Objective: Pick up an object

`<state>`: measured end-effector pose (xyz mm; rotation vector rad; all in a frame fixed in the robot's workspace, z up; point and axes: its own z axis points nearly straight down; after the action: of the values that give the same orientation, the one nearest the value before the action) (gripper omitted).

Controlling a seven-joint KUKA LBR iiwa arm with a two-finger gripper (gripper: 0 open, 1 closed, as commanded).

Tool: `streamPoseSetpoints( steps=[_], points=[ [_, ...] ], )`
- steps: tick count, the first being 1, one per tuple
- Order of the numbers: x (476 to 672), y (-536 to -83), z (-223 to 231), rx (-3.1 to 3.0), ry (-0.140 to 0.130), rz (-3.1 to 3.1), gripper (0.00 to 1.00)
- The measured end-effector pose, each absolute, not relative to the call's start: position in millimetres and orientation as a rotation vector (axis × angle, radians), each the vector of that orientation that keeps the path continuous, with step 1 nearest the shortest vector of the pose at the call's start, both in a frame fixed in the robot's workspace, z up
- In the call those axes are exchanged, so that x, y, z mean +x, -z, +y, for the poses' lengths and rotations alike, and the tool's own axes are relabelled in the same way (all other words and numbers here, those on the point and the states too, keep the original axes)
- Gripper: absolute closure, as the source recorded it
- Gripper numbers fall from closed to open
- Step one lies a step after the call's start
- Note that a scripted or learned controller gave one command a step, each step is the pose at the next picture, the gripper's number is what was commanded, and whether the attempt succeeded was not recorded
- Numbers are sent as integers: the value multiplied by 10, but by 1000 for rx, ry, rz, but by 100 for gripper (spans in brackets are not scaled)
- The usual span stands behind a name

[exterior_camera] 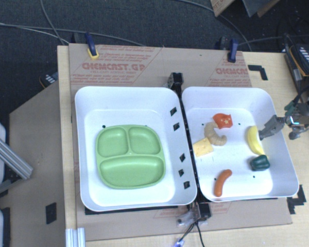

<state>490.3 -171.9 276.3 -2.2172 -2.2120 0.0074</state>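
The right bin (278,187) holds several toy foods: a red tomato-like piece (222,120), a beige curved piece (216,135), a yellow cheese wedge (203,147), a yellow banana (255,140), a dark green pepper (259,162) and an orange-red sausage (222,182). My gripper (279,126) reaches in from the right edge, over the right bin's right wall. Its grey tip sits just right of the banana's upper end, close to it. Nothing is seen held in it.
The left bin (87,112) holds a light green divided plate (130,156). A black divider (181,133) runs between the bins. Blue clamps (92,47) (232,50) grip the cardboard sheet at the bench's back edge. Cables cross the dark floor behind.
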Motion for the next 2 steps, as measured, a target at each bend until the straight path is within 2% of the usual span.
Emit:
streamPoseSetpoints(
  steps=[1, 2],
  points=[
    [4921, -2806, -1718, -2220, 0, -2221, 0],
    [4975, -2320, -1633, -2216, -3, -2218, 0]
  ],
)
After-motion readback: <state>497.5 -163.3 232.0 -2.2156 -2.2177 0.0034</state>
